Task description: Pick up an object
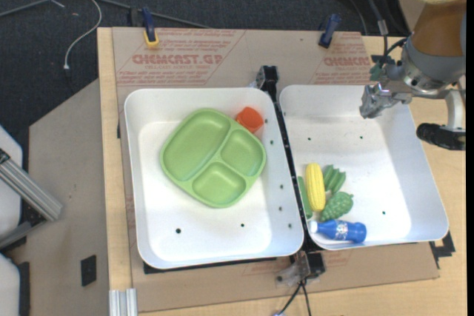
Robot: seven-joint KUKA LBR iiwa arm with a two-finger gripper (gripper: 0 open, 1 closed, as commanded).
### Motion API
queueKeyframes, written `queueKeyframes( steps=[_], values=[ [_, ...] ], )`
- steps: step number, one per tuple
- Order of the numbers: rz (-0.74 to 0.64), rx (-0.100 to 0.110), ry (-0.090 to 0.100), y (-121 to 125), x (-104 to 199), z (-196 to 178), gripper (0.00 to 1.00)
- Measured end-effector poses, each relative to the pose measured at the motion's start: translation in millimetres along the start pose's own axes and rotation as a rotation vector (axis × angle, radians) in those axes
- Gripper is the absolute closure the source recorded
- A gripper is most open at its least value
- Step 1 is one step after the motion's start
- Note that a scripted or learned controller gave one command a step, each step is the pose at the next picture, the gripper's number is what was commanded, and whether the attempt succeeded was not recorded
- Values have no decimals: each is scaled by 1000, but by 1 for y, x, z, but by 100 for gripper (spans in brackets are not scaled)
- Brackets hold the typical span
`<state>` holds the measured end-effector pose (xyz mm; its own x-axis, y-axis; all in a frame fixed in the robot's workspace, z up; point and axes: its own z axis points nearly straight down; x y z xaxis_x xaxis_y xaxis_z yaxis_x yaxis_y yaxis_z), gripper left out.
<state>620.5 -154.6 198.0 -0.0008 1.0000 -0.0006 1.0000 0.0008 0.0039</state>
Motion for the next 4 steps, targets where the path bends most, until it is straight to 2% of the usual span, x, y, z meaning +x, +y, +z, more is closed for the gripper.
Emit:
queueKeyframes(
  steps=[1, 2, 4],
  values=[
    [0, -1, 0, 1, 0, -27, 100],
    [-4, 6, 3, -3, 53, -23, 100],
    [-2, 7, 2, -33, 149, -9, 100]
  ],
)
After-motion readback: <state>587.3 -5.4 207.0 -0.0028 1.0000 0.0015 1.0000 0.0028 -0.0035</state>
